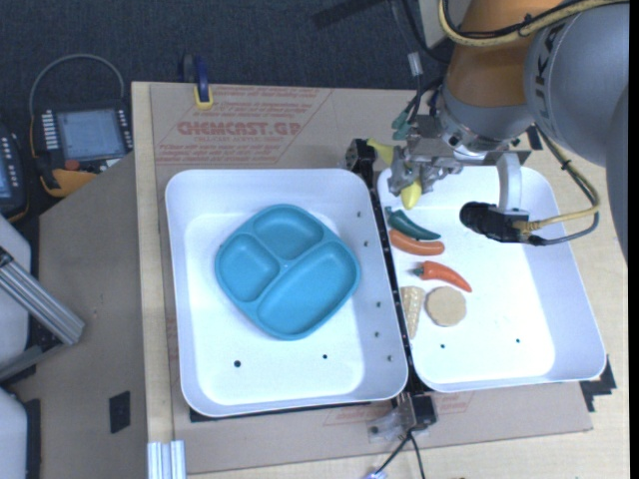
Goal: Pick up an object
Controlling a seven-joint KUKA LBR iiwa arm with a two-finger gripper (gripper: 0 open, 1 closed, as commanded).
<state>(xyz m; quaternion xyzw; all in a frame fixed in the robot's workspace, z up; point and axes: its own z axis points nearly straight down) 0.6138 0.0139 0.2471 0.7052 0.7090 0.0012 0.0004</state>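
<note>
My gripper [407,186] hangs over the far left corner of the right bin [559,297], with nothing visibly held in it. Just below it, along the bin's left wall, lies a dark green pepper [412,226]. An orange chili [416,243] sits right beside the pepper. Farther toward the front are a red chili [444,274], a round tan cookie [445,308] and a pale cone-shaped piece [411,310]. The grey arm with its orange band [499,28] reaches in from the upper right.
The left bin [200,267] holds a blue divided plate [288,269]. A black cylinder with a yellow cable [491,220] hangs off the wrist over the right bin. A yellow and black item [367,153] sits at the far edge between the bins.
</note>
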